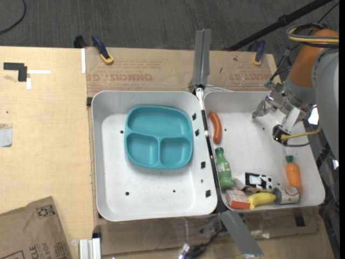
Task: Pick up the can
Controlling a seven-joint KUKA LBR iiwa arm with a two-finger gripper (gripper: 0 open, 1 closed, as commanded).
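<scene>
Camera view: jaws (265, 111) state unclear, apart from can (287, 196); cardboard (141, 75) reads "CHEMCUZI".

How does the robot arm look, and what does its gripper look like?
The arm is grey, with an orange band above the wrist. The gripper is metallic grey, with a black block and thin cables beside it.

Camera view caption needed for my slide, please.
Grey KUKA arm's two-finger gripper hovers over right white bin; small silver can lies near yellow banana; teal divided tray sits left.
</scene>
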